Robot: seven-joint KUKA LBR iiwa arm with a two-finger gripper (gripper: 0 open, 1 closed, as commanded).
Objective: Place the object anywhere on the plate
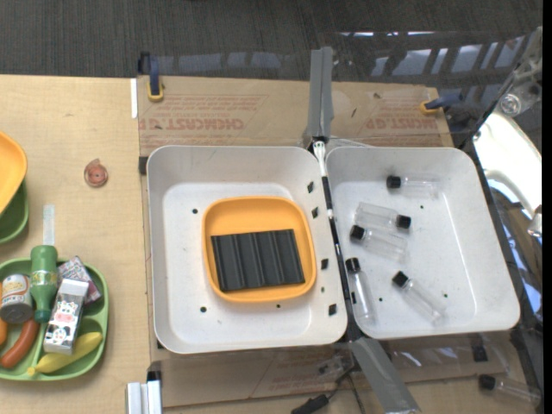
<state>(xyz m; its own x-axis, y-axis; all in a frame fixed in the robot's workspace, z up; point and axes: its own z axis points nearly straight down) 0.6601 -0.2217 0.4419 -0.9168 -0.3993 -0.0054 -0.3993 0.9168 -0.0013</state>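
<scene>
An orange plate (pixel 259 209) sits in the middle of the left white bin (pixel 172 257). A black ridged rectangular pad (pixel 259 260) lies flat on the plate and covers most of its inside. In the right white bin (pixel 483 257) lie several clear vials with black caps: one near the back (pixel 412 182), two near the middle (pixel 384 216) (pixel 375 240), one along the left wall (pixel 358 290) and one near the front (pixel 419 297). Part of the arm (pixel 509 158) stands beyond the right bin's far right rim.
A green tray (pixel 86 352) with toy food and a small bottle rests on the wooden table at the left. An orange bowl (pixel 9 175) sits above it. A metal divider post (pixel 321 93) rises behind the bins. Clamps hold the cardboard at the back.
</scene>
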